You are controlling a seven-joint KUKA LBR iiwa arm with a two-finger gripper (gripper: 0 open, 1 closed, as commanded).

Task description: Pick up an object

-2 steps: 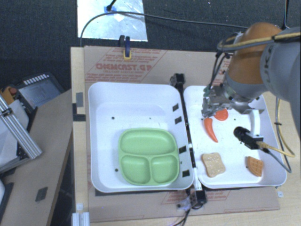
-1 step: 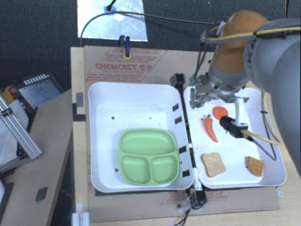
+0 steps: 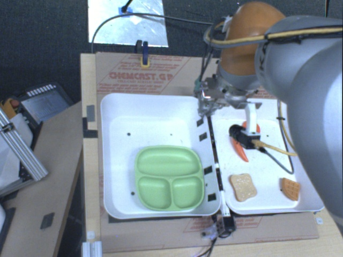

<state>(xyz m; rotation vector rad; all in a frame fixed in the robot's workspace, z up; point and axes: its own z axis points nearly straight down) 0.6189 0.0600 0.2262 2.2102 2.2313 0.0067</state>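
Four things to choose from, in two white bins on the tabletop. Left bin (image 3: 115, 103): a green divided plate (image 3: 170, 178), toward the near edge. Right bin (image 3: 268, 206): a slice of toast (image 3: 243, 187) near the near left corner, a small waffle (image 3: 290, 188) near the near right corner, and an orange carrot (image 3: 241, 150) about mid-bin, lying at a slant.

The hand (image 3: 206, 106) hangs over the wall where the two bins meet, close to their far edge. You cannot tell whether it is spread or pressed together, and nothing shows in its grip.

Judgement: no pick made yet; this is the approach. The carrot is nearest and slim, so it looks the best bet. Come off the wall first, centre over the carrot's middle, and turn the hand to close across its narrow width. Toast and waffle lie flat and likely offer little to pinch. Skip the plate: too broad.
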